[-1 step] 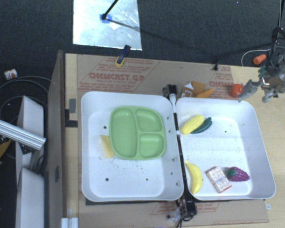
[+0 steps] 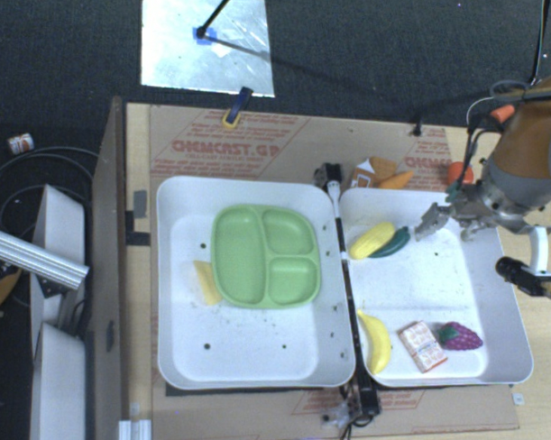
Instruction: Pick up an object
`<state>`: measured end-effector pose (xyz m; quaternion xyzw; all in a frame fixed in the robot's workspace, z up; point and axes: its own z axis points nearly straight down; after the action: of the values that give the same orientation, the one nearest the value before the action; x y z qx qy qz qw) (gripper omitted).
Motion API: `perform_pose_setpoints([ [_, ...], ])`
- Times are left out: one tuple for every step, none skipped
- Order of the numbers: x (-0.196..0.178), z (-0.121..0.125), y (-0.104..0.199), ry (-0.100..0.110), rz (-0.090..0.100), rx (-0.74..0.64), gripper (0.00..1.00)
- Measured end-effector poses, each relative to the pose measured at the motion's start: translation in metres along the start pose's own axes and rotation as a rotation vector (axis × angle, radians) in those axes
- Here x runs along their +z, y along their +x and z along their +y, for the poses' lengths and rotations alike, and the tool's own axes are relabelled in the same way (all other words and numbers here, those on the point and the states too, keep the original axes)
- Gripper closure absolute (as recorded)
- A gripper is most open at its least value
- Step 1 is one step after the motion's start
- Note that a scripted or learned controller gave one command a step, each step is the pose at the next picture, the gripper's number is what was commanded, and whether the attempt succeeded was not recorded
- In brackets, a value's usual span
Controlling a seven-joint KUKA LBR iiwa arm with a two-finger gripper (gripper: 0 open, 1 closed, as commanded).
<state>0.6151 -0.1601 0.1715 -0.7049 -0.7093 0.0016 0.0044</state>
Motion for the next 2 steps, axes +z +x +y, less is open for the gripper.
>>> perform_pose_setpoints([
  [0.077,0.007,0.038,-0.012,-0.005,0.005,0.00],
  [0.091,0.048,0.042,0.031,-0.001,-0.004,0.00],
])
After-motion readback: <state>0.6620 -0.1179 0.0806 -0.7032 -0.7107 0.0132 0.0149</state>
